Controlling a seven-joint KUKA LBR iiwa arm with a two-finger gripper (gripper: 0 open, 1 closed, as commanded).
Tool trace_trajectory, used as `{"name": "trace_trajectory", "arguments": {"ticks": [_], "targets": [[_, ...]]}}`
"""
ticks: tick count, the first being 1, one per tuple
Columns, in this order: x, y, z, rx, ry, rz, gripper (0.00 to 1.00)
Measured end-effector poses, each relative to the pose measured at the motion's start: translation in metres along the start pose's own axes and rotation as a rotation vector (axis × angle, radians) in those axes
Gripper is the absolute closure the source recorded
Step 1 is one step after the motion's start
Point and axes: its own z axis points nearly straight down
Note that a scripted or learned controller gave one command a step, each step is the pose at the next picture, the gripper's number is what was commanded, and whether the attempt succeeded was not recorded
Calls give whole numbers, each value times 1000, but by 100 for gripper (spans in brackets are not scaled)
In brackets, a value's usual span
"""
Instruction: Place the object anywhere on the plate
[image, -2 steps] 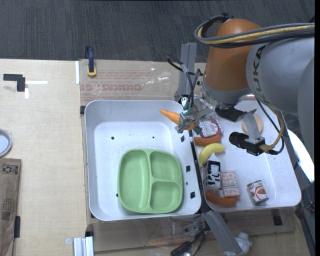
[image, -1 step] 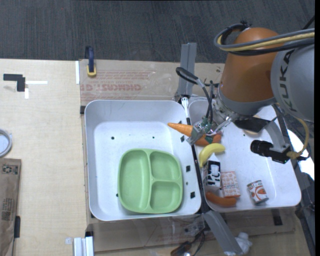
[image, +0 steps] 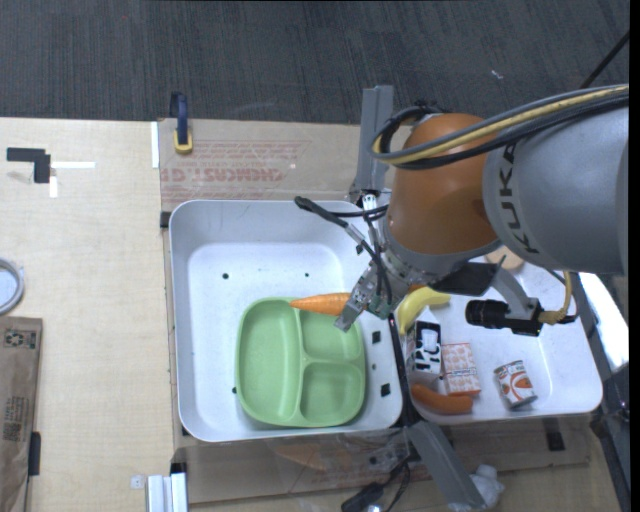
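I see the table (image: 80, 400) spreading pale under everything, cardboard taped along its far side. The arm (image: 520, 190) comes in from the right, grey with its orange band, cables looped over the top, and it hangs above the seam between the two bins. The left bin (image: 200, 300) carries the green plate (image: 290, 370), three compartments, sitting toward the near right corner. The right bin (image: 580, 390) lies mostly under the arm.

On the plate's far edge lies the carrot (image: 322, 302), orange, stretched left to right, its left tip over the rim between plate and bin floor, its right end running up to the tool. I can't tell whether it rests on the plate or just behind it.

The tool (image: 356, 308) points down and left at the carrot's right end, right at the plate's far right corner. It looks like it's pinching the carrot, but the tips blur into it and I cannot tell for sure whether they're spread or pressed together.

In the right bin I see a banana (image: 420, 302) just beside the tool, a black-and-white carton (image: 428, 348) below it, a small box (image: 459, 368), an orange piece (image: 445, 402) at the near wall, and a little can (image: 515, 385) further right.

On the table's far side, a clamp (image: 180, 125) stands with a yellow base.
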Motion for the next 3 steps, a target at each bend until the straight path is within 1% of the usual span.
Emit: {"name": "trace_trajectory", "arguments": {"ticks": [1,2,3], "targets": [[-2,-1,-9,0,-1,7,100],[25,-49,-73,0,-1,248,100],[25,-49,-73,0,-1,248,0]]}}
